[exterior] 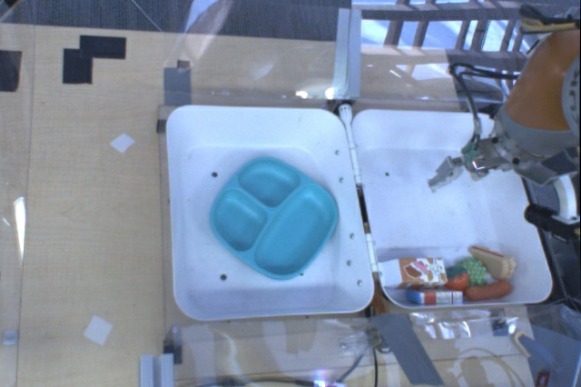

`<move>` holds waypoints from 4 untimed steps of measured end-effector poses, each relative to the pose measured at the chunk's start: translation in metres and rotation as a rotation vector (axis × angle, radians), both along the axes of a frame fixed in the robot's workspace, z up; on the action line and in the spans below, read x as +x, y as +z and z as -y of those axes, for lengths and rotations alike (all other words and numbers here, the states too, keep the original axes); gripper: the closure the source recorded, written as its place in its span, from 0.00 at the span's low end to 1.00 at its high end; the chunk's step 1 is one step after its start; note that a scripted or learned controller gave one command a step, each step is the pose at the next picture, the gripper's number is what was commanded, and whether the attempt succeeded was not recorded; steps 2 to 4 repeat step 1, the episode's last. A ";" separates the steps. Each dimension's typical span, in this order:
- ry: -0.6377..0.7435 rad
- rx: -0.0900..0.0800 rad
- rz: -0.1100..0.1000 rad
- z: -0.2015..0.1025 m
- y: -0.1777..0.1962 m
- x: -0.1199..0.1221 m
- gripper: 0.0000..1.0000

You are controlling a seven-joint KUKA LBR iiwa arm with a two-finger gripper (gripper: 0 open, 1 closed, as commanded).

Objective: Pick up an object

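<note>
The grey arm with its orange band (545,90) enters from the right edge and hangs over the right-hand shallow white bin (408,149). Its two-finger gripper (445,175) points left and slightly down over the upper middle of that bin, above bare white floor. The fingers are small and blurred at this angle, so whether they are spread or pressed together cannot be told; nothing is seen between them.

The objects to pick lie well apart from the gripper, bunched along the near edge of the right bin. A small orange and white printed carton (419,271) lies flat at the left of the group. Just below it rests a slim white tube with red and blue marking (434,296). To the right sit a green bumpy toy vegetable (472,270), a tan wedge-shaped piece like a slice of bread (495,261), and a red-orange sausage-shaped toy (488,290) lying along the bin's front wall. These pieces touch or overlap one another, and their exact order is hard to read.

The left-hand shallow white bin (195,194) holds a turquoise plastic divided plate with three compartments (274,217), lying flat and turned at an angle near the bin's centre.

Both bins rest side by side on a pale wooden bench (82,222).
</note>
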State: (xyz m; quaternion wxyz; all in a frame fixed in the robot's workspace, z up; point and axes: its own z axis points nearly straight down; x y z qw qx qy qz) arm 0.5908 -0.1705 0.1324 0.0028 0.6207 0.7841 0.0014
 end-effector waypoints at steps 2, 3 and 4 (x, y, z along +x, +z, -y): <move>-0.009 0.000 -0.002 0.036 0.004 -0.103 0.00; -0.009 0.000 -0.002 0.036 0.004 -0.103 0.00; -0.009 0.000 -0.002 0.036 0.004 -0.103 0.00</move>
